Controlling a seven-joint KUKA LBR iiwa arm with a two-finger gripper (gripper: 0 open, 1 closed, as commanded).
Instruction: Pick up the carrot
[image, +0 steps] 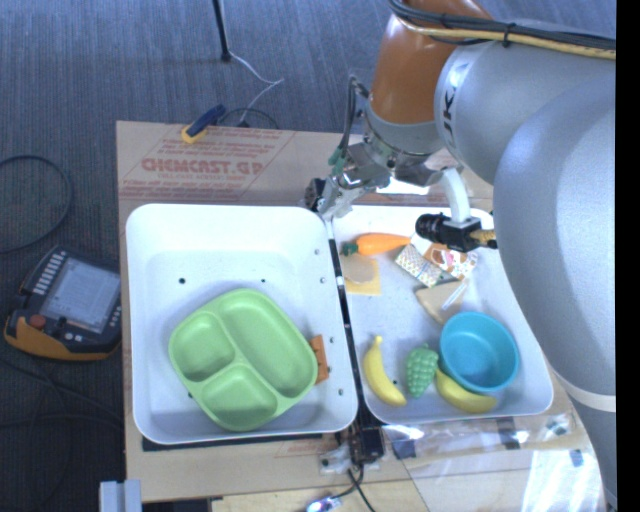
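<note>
The carrot (382, 243) is orange with a small green top at its left end. It lies flat on its side at the right bin's (535, 395) far-left corner.

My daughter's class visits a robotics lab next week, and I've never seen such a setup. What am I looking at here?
This is one picture from a camera fixed above a bench, looking down at a slant. The big grey and orange shape is a robot arm reaching in from the right; its gripper hangs over the far edge where two white bins meet. The left bin holds a green divided plate. The right bin holds toy food: a carrot, two bananas, a green bumpy fruit, a blue bowl and some smaller pieces. The arm should pick up the carrot, which lies in the bin, not yet grasped.
</note>
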